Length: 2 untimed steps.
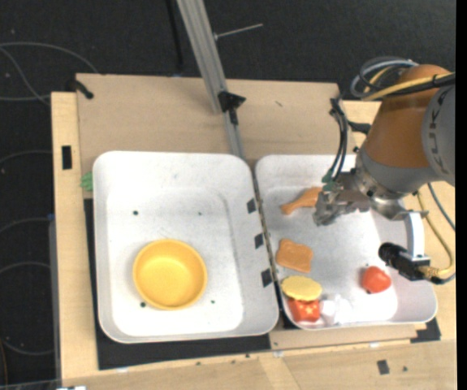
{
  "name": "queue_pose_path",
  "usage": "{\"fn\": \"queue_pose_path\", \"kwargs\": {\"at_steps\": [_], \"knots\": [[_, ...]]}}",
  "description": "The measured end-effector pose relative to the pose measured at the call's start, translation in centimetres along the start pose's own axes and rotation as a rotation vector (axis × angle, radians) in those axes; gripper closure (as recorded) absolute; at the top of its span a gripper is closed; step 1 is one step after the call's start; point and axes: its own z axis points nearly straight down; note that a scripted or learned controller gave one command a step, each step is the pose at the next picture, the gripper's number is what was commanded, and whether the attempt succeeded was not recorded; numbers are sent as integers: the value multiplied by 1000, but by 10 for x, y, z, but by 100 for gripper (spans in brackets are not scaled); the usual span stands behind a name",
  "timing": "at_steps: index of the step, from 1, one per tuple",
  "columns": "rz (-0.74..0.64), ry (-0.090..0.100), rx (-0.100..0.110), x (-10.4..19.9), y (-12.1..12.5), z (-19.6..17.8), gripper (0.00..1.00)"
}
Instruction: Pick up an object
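Overall, the wooden bench (176, 120) carries two shallow white bins side by side, with a slanted aluminium post (205, 43) rising from its far edge. Left bin (176, 193): holds one yellow bowl (170, 274), upright, near the bin's near-left corner, well apart from everything else. Right bin (343, 254): holds all remaining items. Grey arm with orange band (408, 136) enters over the right bin's far-right corner; its gripper (327, 208) hangs low over the far half of that bin, near the middle. Whether it stands wide or narrow cannot be told from this view, and no item can be seen between its tips. An orange carrot-shaped piece (300, 201) lies just beside the gripper toward the bin's far-left corner; contact cannot be confirmed. A tan toast-like slab (294, 256) lies flat along the bin's left edge, about halfway down. At the near-left corner sits a yellow-topped red item (302, 298), with a small white lump (336, 309) just beside it against the near edge. A red tomato-like ball (374, 279) rests toward the near-right corner, near a black fitting (399, 260) attached to the arm
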Motion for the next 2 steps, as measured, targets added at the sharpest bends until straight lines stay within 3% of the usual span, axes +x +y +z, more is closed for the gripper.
{"fn": "queue_pose_path", "kwargs": {"at_steps": [1, 2], "knots": [[-2, 0, -3, 55, 5, -17, 100], [-1, 0, 0, 111, 12, -11, 100]]}}
